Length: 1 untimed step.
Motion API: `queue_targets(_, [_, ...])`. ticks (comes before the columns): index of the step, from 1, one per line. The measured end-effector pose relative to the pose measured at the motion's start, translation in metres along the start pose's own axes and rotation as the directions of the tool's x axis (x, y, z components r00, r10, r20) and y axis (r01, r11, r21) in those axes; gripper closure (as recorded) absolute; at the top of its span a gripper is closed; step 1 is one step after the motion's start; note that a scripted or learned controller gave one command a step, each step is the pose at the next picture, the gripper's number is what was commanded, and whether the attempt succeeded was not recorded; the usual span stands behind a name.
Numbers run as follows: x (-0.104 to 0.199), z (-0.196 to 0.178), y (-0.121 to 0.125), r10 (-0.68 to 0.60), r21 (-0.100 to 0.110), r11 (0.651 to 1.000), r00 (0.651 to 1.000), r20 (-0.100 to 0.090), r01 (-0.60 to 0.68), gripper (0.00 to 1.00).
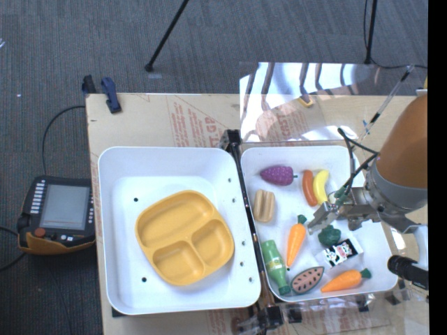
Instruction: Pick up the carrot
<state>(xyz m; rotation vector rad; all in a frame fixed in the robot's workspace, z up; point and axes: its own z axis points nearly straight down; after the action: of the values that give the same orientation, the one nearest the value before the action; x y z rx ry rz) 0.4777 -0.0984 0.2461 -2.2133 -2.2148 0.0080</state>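
Right bin [347, 152]: carrot [296, 240] near centre, leafy end toward 12 o'clock, lying free. End effector [323, 217] just beside it at 2 o'clock; finger spread cannot be told. Second carrot [344, 280] at 5 o'clock. Left bin [119, 166]: yellow divided plate [184, 237].

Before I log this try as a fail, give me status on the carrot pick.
Gripper low over right bin, nothing between its fingers. Carrot lies loose mid-bin, just left of gripper. Broccoli beside it; second carrot nearer front.

Bright, even overhead light; glare on the shiny backboard [314, 96]; soft shadows, slightly soft focus throughout
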Motion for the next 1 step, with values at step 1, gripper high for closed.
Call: queue_targets(1, [0.0028,0.1257,0.0104,0.007,0.007,1.000,1.000,-0.002,-0.007,0.00])
